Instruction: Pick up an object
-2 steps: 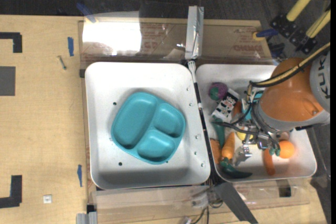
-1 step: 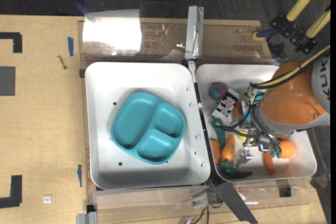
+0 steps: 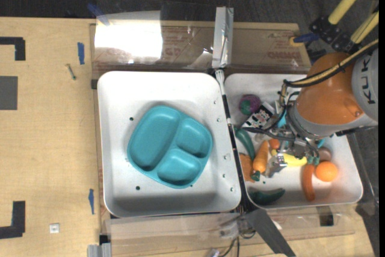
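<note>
my gripper hangs low in the right bin, near its left wall, over a carrot and a yellow toy. cannot tell my grip state. risk: crowded toys, so i may nudge them or close on nothing.

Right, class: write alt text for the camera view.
The arm's gripper reaches into the right bin among small toys, including an orange ball and a carrot. The left bin holds a teal divided plate.
</note>
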`<state>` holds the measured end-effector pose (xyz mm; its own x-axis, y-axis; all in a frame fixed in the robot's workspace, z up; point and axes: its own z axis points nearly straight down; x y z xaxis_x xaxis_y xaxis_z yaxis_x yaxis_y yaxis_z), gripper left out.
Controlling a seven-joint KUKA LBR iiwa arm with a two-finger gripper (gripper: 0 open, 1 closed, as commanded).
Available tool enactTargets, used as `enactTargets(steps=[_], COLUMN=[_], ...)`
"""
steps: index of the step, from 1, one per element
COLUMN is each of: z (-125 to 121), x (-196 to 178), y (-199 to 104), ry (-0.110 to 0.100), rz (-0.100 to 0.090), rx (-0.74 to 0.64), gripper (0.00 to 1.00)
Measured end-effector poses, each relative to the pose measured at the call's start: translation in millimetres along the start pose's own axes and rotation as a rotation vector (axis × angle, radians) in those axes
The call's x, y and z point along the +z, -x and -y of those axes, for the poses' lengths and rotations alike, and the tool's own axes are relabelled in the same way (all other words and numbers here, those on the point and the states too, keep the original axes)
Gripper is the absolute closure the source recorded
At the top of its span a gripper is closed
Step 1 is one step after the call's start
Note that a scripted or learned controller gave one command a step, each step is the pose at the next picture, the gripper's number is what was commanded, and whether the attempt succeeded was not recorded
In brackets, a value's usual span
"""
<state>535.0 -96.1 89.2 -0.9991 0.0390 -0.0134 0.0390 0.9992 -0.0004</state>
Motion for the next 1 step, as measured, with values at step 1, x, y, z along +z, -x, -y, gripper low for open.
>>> enactTargets(steps=[1], z=[1.8], x=[-0.5], y=[-18.5], ry=[0.000], rz=[0.002], rx=[-0.078], gripper=[0.00])
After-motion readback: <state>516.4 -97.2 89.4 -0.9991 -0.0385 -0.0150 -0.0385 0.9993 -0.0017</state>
